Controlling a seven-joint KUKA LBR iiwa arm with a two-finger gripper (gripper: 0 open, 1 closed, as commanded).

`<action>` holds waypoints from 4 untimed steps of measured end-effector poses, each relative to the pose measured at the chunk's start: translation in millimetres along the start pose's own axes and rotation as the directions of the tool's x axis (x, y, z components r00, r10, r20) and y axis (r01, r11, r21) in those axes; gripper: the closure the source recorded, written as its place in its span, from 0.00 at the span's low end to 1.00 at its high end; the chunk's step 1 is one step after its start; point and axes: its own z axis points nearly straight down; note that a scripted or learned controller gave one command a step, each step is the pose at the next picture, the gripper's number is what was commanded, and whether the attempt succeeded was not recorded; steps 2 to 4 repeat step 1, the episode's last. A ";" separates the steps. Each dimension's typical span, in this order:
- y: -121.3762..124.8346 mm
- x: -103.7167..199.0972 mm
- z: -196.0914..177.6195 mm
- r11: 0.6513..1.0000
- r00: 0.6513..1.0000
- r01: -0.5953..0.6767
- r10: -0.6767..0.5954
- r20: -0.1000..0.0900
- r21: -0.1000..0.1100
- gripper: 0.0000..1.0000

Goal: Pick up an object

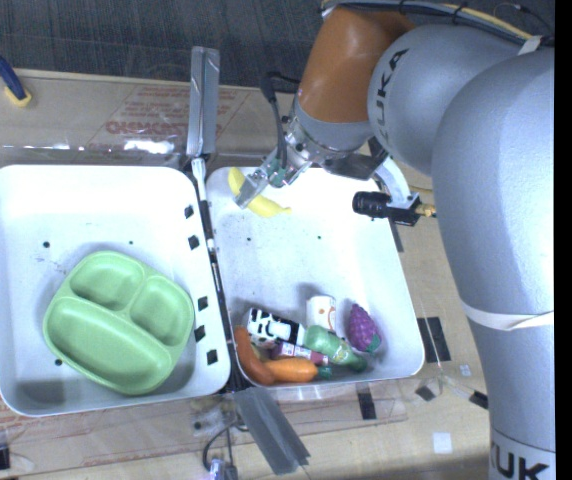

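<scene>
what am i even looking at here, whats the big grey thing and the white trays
One camera looks down at a slant on a bench. The big grey machine with an orange band is a robot arm reaching in from the right. Its pincer is low at the far end of the right bin, at a yellow toy, maybe a banana. Whether it grips it is unclear. Toy foods are piled at that bin's near end. The left bin holds a green divided plate.

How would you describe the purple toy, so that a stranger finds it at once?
Look in the right bin, at the heap of toys in its near corner. The purple toy lies at the heap's right end, beside a white cup; nothing else there is purple.
</scene>
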 end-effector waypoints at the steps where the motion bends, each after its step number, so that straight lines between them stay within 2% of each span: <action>1: -54.6 6.8 -9.5 1.000 1.000 -0.002 0.002 -0.003 0.003 1.00; 4: -54.6 6.8 -9.5 1.000 1.000 -0.002 0.002 -0.003 0.003 1.00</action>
